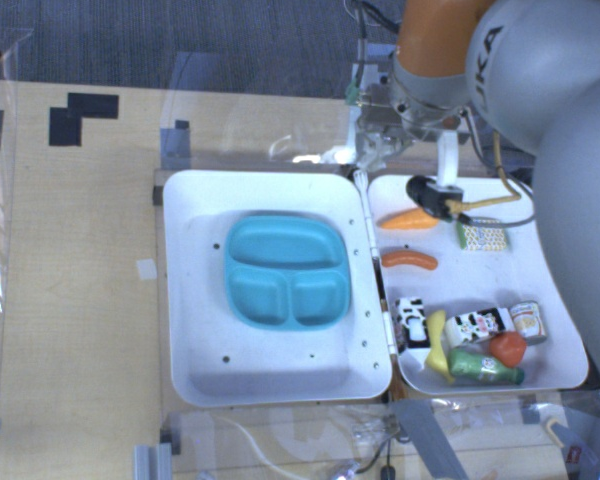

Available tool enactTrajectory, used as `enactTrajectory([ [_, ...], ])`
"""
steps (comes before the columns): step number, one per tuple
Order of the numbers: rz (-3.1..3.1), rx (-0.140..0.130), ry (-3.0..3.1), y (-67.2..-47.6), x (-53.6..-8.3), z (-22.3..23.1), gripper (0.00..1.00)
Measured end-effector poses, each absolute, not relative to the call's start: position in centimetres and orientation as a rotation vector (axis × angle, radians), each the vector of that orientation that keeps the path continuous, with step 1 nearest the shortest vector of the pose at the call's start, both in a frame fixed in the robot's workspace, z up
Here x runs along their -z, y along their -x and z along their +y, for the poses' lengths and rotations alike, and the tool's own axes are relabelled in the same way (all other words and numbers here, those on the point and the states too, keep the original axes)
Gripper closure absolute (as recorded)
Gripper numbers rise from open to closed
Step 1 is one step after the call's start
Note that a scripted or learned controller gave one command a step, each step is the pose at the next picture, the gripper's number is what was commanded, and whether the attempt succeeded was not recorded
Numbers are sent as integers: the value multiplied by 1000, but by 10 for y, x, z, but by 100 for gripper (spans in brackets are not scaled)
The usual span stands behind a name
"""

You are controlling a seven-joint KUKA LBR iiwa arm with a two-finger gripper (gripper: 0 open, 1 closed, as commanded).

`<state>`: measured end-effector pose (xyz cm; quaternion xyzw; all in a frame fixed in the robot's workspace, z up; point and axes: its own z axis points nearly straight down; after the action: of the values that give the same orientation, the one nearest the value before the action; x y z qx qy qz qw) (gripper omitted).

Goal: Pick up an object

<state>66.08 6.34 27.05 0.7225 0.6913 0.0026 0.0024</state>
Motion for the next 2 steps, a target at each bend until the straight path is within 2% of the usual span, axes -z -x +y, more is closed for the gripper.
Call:
enactTrajectory([
  [2, 2179, -16, -2249, -663, -292, 66, 100],
])
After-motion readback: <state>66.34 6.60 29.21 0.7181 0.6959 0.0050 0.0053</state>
